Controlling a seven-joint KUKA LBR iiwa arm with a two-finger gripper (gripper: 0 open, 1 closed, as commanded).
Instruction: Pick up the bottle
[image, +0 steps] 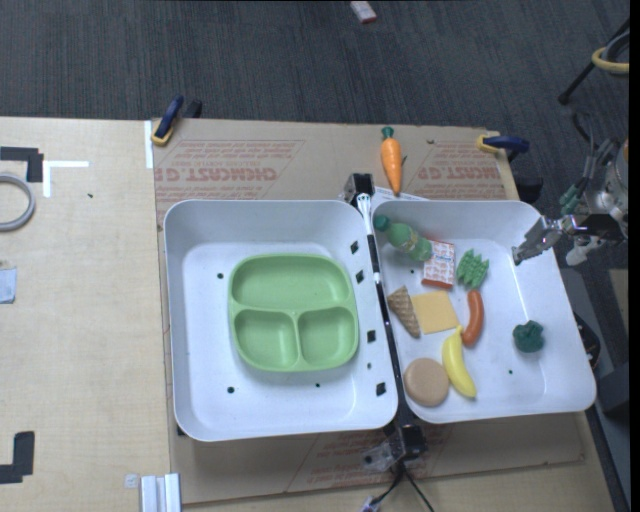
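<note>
Item: green bottle (403, 238), toy-sized, lying on its side in the upper-left corner of the right-hand bin (545, 345), close against the divider where the two bins meet. Its long axis is running on a slant, cap end pointing up-left toward the corner, body trailing down-right toward a small red-and-white packet (438, 264), which is sitting just beside it, possibly touching. Neighbouring stock, working outward: a green leafy piece (472, 268) next to the packet; a waffle cone (404, 311) and a yellow cheese slice (437, 312) below; a red sausage (473, 316); a banana (459, 365); a round bun (427, 382); a broccoli floret (528, 337) well apart toward the right wall. The left-hand bin (190, 300) is holding a green divided plate (294, 312); a toy carrot (390, 159) is lying on the cardboard beyond the bins. Gripper (530, 246): hanging at the right bin's upper-right rim, carrying nothing visible; whether it is parted or closed cannot be told at this size. Governing relation: the bottle is lying to the left of the gripper, across the bin's width at about the same depth, so the reach would likely be travelling leftward, and gripping across the slanted axis looks advisable.
</note>
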